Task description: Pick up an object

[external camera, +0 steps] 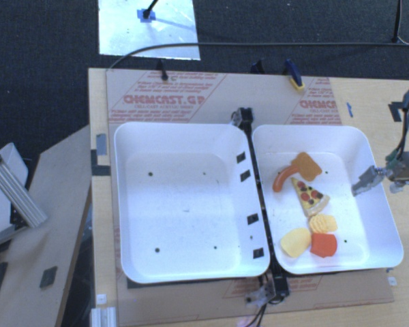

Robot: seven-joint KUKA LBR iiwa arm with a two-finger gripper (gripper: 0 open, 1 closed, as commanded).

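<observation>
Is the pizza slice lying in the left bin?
No. The pizza slice lies in the right bin, among the other toy foods, next to the orange sausage.

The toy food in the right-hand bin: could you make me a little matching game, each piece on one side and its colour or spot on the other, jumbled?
Things:
1. pizza slice
2. sausage
3. red piece
4. pale yellow piece

Descriptions:
A. nearest the bin's front edge, right of its yellow neighbour
B. orange-red, curved, left of the pizza's tip
C. triangular, with dark toppings
D. just left of the red piece

Pairs: 1-C, 2-B, 3-A, 4-D
</observation>
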